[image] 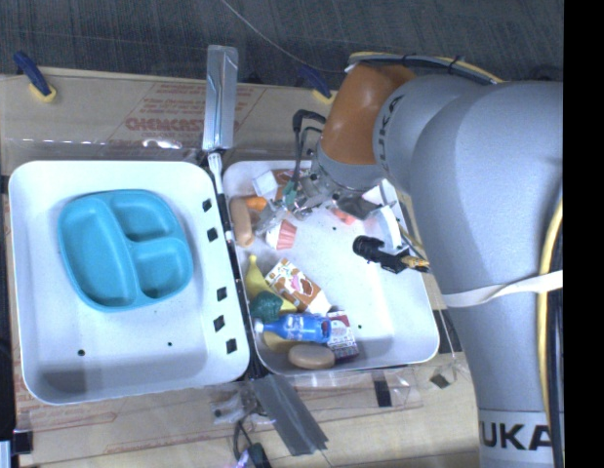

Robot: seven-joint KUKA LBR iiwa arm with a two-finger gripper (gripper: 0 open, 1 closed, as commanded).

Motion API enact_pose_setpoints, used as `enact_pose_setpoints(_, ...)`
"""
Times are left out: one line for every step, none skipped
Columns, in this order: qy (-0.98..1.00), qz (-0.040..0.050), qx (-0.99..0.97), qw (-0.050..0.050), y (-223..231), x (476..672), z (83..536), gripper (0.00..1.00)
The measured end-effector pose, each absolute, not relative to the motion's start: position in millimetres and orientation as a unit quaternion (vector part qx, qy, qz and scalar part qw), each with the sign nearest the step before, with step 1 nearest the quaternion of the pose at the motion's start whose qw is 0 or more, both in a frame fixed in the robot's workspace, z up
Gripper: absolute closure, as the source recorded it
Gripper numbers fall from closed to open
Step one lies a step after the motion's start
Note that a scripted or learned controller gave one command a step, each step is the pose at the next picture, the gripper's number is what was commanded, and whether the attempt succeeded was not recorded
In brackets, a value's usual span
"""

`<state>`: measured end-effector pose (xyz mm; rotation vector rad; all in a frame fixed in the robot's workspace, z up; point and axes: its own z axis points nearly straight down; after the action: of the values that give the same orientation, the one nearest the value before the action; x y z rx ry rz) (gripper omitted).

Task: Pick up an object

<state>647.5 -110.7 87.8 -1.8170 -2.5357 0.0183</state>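
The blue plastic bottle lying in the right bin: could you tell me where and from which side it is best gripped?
Grip the blue plastic bottle across its middle, coming straight down. It lies flat on its side, long axis running left to right, so fingers should close across its narrow width. Neighbours crowd it, so clearance looks tight.

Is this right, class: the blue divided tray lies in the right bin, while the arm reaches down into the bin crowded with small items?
Not quite. The camera view shows the blue divided tray lying in the left bin, not the right one. The rest stands: the arm reaches down into the right bin, the one crowded with small items.
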Motion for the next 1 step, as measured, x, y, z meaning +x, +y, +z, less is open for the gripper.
enact_pose_setpoints(-0.803, 0.0062, -0.596, 0.011, -111.5, 650.4, 93.2, 0.00)
